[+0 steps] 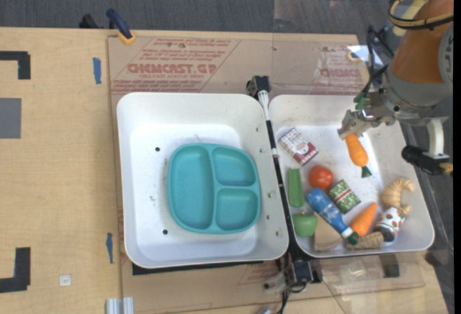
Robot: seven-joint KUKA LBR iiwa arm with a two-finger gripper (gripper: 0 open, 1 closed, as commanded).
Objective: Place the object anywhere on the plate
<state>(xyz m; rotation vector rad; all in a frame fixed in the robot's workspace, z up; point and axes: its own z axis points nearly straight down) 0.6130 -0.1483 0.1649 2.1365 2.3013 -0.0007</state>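
A teal divided plate (214, 188) lies in the left white bin (144, 125). Over the back of the right bin (421, 222), my gripper (358, 123) hangs below the arm's orange band. An orange toy carrot (356, 150) with a green tip dangles from the gripper. Its upper end is pinched between the shut fingers, and it points down toward the bin's floor. The gripper is well to the right of the plate, across the divide between the two bins.
The right bin holds several toy foods: a red and white carton (297, 145), a tomato (321, 177), a green cucumber (294, 186), a blue bottle (330, 213), a green box (345, 195), a second carrot (364, 217) and a croissant (397, 191). A black clamp (258, 84) sits between the bins.
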